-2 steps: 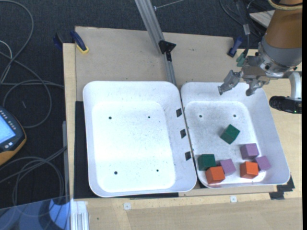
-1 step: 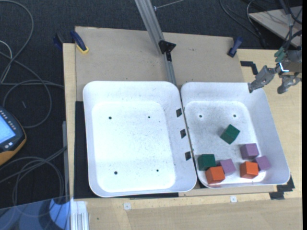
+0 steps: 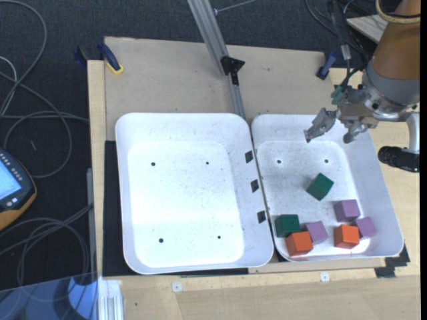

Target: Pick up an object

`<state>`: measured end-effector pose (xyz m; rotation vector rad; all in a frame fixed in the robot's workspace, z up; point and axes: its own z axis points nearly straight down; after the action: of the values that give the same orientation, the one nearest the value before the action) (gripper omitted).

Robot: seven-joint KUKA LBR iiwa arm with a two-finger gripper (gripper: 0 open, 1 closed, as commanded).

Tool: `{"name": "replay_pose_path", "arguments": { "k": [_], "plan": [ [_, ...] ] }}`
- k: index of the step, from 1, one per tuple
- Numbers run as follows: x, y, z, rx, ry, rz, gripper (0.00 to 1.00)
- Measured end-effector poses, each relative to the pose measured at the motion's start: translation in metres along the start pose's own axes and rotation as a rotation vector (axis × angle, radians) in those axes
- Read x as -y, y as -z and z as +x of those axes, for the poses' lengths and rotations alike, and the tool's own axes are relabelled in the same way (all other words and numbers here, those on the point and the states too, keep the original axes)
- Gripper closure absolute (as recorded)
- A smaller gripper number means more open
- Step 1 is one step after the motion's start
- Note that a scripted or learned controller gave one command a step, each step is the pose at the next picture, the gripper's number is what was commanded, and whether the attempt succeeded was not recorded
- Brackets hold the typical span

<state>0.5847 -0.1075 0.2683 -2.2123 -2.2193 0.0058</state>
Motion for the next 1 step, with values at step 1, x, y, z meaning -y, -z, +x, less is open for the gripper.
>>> {"name": "replay_pose_path", "arguments": {
  "k": [1],
  "plan": [
    [0.0485,0.2433,-0.0298,0.007,-0.003,-0.020,0.00]
  ]
}}
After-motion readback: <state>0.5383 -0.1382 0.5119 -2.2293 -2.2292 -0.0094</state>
